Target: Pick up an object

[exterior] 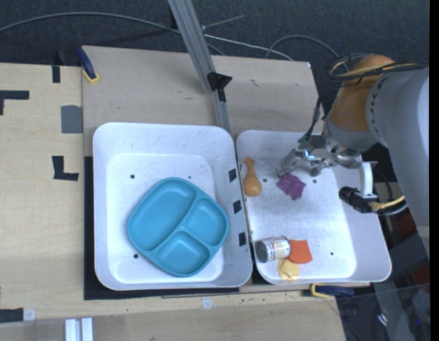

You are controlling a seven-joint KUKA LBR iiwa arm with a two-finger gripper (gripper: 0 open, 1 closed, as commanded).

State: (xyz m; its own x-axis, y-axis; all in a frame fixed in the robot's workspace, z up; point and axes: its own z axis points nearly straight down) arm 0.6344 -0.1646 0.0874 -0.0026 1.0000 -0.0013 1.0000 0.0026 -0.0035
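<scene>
A pale wooden bench (35, 190) carries two shallow white bins side by side, set on a dark mat, with dark carpet and thin cables beyond its far edge. Black tape marks sit on the bench's left part, and a grey metal post (194, 41) slants down from the top toward the gap between the bins.

The left bin (106, 155) holds one thing: a blue divided plate (178, 226) with three compartments, lying flat toward the bin's near side.

The right bin (347, 247) holds five things. One purple crumpled object (292, 185) lies near the bin's middle, toward its far edge; it looks soft, lumpy and irregular. One orange-tan pear-shaped piece (252, 180) rests against the bin's left edge. At the near-left corner sit one small metal can (273, 249) on its side, one orange block (300, 251) touching it, and one yellow piece (288, 269) just below them.

The gripper (305, 163) hangs low over the right bin's far part, just beside the purple object; whether its jaws are apart or together cannot be told.
</scene>
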